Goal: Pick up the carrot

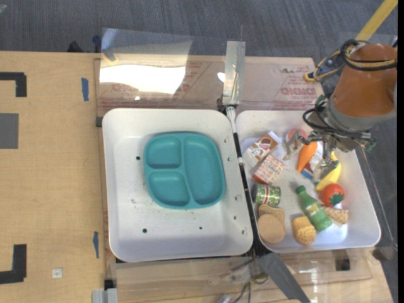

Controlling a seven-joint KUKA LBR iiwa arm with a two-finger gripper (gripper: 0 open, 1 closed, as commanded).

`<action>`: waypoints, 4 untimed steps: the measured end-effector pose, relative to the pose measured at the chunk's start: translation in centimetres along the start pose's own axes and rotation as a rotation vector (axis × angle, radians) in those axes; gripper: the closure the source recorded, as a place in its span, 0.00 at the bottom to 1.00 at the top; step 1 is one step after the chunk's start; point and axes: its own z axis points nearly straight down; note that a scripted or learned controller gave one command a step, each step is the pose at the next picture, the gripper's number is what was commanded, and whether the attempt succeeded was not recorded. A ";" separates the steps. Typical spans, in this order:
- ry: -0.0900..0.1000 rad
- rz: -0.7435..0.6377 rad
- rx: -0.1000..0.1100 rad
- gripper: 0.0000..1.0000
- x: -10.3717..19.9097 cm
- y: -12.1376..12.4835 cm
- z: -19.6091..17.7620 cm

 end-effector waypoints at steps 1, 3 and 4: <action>0.001 0.068 -0.001 0.00 0.1 1.1 1.8; -0.003 -0.012 0.008 1.00 3.3 5.1 -11.9; 0.001 0.130 -0.001 1.00 3.2 8.0 0.9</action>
